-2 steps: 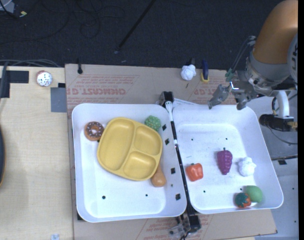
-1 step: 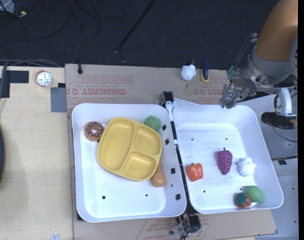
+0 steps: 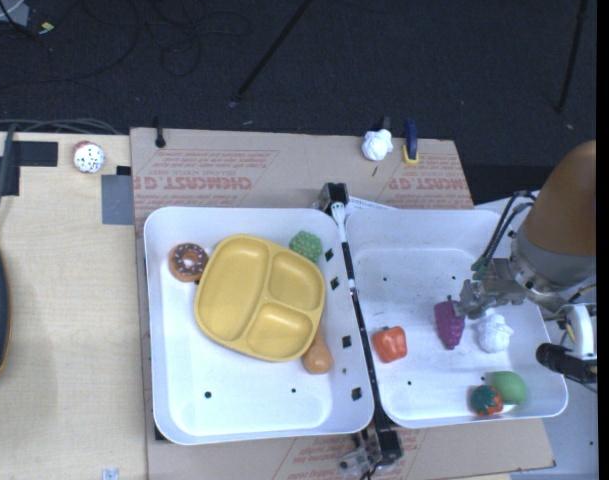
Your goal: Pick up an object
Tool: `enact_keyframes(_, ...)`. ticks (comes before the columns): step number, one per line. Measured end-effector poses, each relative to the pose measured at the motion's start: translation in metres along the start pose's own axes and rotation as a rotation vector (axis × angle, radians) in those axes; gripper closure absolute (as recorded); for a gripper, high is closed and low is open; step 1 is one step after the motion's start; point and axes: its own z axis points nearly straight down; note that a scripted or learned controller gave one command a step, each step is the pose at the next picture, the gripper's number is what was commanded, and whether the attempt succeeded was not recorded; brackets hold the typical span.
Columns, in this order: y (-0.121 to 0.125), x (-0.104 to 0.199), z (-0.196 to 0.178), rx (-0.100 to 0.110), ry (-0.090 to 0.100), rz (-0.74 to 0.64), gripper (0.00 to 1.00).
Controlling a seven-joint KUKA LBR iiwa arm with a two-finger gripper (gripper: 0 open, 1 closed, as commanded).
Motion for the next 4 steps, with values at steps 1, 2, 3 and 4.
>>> enact_keyframes(1,-0.001,-0.033,-0.052,-0.021,-0.005,-0.007,1.0)
enact_keyframes(2,0.04,-0.033,-0.068,-0.022,-0.004,-0.009,1.0)
enact_keyframes(3,0.088,0.028,-0.171,-0.031,-0.005,-0.014,1.0)
enact_keyframes(4,-0.079,0.082,-0.175,-0.012,0.001,-0.009,1.0)
